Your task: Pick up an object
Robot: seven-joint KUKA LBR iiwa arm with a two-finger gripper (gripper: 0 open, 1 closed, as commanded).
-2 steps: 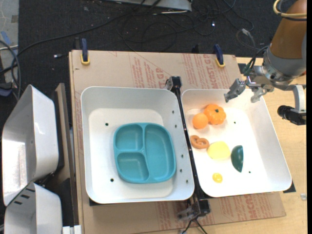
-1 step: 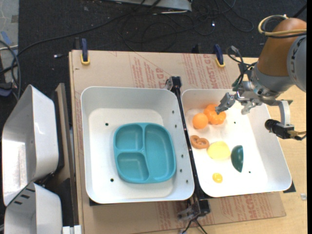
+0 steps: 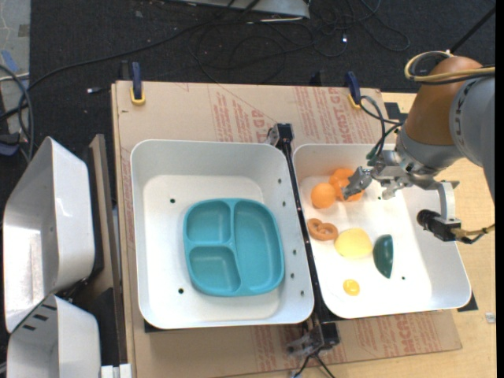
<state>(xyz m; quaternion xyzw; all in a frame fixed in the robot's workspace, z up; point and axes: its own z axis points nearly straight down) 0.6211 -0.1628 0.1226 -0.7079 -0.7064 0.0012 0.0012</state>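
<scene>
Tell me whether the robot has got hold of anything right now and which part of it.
It cannot be told. The tool is low in the right bin, right beside the orange pieces, but nothing visibly sits in its grasp.

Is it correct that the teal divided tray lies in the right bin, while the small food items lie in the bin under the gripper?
Not quite. The camera view shows the teal divided tray in the left bin. The small food items do lie in the right bin, under the gripper.
</scene>
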